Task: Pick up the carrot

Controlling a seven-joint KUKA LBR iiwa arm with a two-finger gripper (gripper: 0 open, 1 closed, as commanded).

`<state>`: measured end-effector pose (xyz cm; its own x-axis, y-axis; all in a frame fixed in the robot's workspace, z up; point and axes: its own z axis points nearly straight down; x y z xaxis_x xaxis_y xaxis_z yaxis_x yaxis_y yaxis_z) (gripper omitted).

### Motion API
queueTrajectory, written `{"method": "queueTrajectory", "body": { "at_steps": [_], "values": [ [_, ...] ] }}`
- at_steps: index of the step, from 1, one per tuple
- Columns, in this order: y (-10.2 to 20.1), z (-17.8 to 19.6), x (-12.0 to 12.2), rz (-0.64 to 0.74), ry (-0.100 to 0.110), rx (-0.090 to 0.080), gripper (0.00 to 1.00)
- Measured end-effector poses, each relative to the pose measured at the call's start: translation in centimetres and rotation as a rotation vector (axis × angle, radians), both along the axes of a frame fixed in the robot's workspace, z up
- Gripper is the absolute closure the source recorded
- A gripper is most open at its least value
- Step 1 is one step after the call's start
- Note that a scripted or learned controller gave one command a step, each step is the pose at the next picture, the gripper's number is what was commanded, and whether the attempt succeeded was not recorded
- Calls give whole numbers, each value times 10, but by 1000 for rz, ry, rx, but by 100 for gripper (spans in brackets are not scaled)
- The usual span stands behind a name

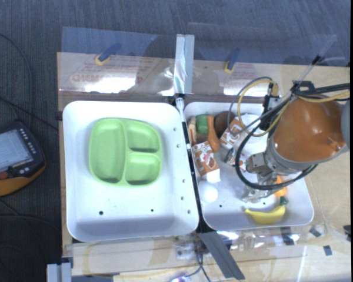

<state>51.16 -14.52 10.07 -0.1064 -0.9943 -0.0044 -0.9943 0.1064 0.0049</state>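
camera view has the hand (260,188) low in the right bin (223,211), its grip impossible to tell from here. the carrot (279,189) peeks out beside it, touching the banana (265,214); a grab could catch that instead.

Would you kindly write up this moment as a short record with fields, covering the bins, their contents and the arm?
left bin: holds a green divided plate
right bin: holds a banana by the near wall, snack cartons by the dividing wall, a small white item
carrot: an orange bit shows beside the banana, mostly hidden under the arm
arm: low over the right bin, cables looped around it
tool: above the banana area, state unclear
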Motion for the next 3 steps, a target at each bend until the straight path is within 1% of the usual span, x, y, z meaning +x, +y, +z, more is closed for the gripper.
{"method": "queueTrajectory", "body": {
  "at_steps": [1, 2, 3],
  "values": [
    [-12, 103, -26, -78, -12, -6, 100],
    [44, 111, 22, -95, -6, 0, 100],
    [-45, 99, 30, 28, -4, -2, 100]
  ]
}}
